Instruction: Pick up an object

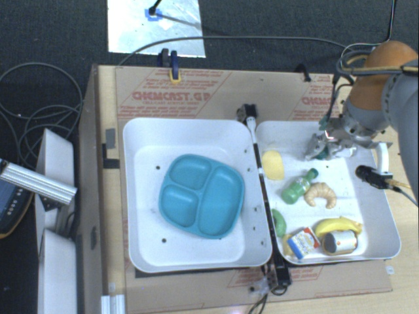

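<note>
My gripper (323, 148) hangs over the far part of the right bin (386, 231), up and to the right of the objects. Below it lie a green bottle (298, 187) and a tan croissant (321, 194). A pale yellow lemon-like piece (273, 165) rests near the bin's left wall. At the front are a banana (337, 226), a can (340, 243), a small carton (302, 243) and a green vegetable (279, 222). Nothing shows in the gripper's grasp.
The left bin (141, 169) holds a blue divided plate (201, 195). A divider with a black clamp (249, 114) runs between the bins. Cables and a metal rail (36, 182) lie off the bench to the left.
</note>
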Motion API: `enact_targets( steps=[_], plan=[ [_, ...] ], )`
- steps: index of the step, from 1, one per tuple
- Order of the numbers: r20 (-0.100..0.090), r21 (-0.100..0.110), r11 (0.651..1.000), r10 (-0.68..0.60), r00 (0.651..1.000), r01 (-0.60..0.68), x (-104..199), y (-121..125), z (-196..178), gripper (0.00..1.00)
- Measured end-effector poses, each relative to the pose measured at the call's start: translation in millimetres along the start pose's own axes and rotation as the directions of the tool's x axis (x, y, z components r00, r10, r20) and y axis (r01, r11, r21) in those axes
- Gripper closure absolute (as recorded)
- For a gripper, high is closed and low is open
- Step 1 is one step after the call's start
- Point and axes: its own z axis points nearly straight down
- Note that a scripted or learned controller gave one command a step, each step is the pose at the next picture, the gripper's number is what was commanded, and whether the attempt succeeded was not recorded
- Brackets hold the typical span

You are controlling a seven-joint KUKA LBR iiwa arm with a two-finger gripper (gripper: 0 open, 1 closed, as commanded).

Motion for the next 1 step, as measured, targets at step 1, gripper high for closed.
enact_targets(
  steps=[1],
  plan=[
    [0.028, -0.063, 0.998, -0.004, 1.000, 0.006, 81.2, 6.1, -68.1, 1.00]
  ],
)
